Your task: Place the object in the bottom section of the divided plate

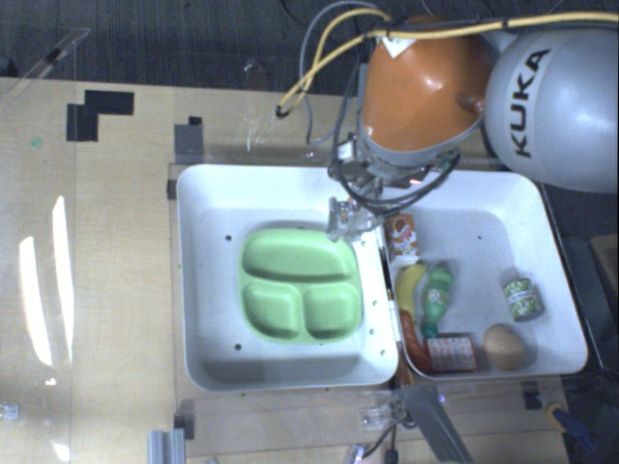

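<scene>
Camera view: green divided plate [300, 283] sat in the left bin [208, 259], one long section on the far side, two smaller sections on the near side. White floor was bare all round the plate, widest toward the bin's left wall. Tool [346, 218] hung over the plate's far right corner, close to the ridge where the two bins met. Whether its fingers were spread or pressed together: cannot tell, too small and blurred; nothing seen between them.

Right bin [542, 220] held the objects, most of them crowded against its left wall and near edge: a small red-labelled packet [401, 238], a yellow banana-like piece [410, 288], a green bottle [436, 293], a red-and-white box [449, 352], a brown round item [503, 346] and a green-labelled can [522, 298] standing apart. Its far right area was open.

Arm [426, 85] covered the bins' far edge; cables [329, 37] looped over the desk [97, 259]. "KUKA" read on the grey joint; object labels not legible.
</scene>
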Tool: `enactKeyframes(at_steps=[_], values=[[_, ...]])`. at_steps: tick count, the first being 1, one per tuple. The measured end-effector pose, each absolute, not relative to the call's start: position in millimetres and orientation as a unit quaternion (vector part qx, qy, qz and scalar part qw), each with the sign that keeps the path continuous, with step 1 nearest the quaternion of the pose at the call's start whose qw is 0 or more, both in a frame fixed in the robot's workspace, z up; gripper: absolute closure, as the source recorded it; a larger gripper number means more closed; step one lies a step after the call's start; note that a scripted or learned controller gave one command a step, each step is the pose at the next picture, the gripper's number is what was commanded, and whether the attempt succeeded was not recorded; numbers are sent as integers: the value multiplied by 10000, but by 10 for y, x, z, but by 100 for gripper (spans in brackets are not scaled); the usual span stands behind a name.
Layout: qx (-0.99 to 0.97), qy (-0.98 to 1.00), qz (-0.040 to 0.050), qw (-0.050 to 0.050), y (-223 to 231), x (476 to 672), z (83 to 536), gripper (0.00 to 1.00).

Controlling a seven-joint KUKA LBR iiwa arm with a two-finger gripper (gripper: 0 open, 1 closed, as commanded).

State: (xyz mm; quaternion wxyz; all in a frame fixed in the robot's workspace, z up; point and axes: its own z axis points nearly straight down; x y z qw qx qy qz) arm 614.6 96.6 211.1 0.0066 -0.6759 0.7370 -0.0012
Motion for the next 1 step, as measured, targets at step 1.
enactKeyframes(at_steps=[1], values=[[-6746, 7382, -1, 43, 1070, 5962, 1860, 100]])
